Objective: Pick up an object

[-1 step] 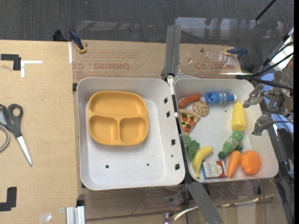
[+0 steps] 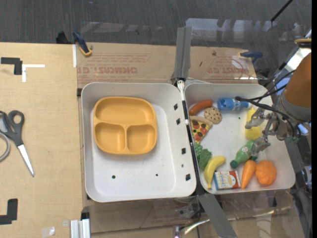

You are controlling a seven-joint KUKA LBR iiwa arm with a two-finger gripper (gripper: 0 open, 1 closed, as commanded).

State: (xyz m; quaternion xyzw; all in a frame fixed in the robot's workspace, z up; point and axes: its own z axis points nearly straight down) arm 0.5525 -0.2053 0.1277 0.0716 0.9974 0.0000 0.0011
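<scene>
Hand (image 2: 261,142) hovers over the green bottle (image 2: 243,154) at the right bin's (image 2: 233,128) 4 o'clock; you cannot tell its opening. Bottle looks light, rigid, slippery: grip its midsection.

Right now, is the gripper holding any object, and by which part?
Cannot be told. The gripper is low over the green bottle in the right bin; no hold is visible.

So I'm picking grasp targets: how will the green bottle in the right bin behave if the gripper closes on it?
The green bottle lies on its side and looks round, so it may roll. Its surface seems smooth, perhaps slippery. The carrot lies close by, so it could get nudged.
</scene>
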